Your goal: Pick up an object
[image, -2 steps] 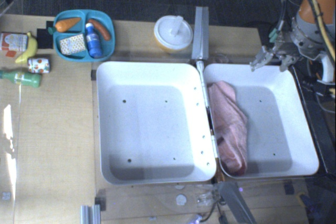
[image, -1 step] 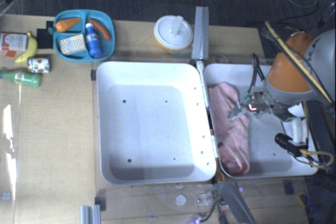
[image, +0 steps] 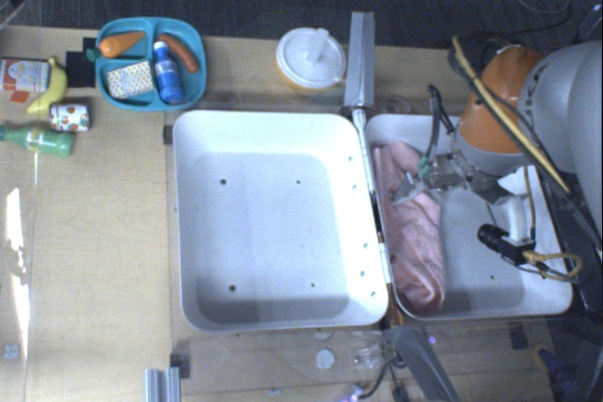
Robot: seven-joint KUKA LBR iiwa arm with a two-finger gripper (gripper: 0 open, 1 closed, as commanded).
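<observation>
Pink cloth (image: 415,235) lies bunched along the right bin's (image: 490,301) left wall, likely why the claw (image: 419,179) sits low over its upper end, though I cannot tell if it is gripping.

Arm (image: 528,108), pink cloth (image: 415,235), right bin (image: 490,297)

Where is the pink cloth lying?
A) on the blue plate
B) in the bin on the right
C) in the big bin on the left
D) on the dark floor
B: the pink cloth lies along the left side of the right bin, just under the gripper.
</observation>
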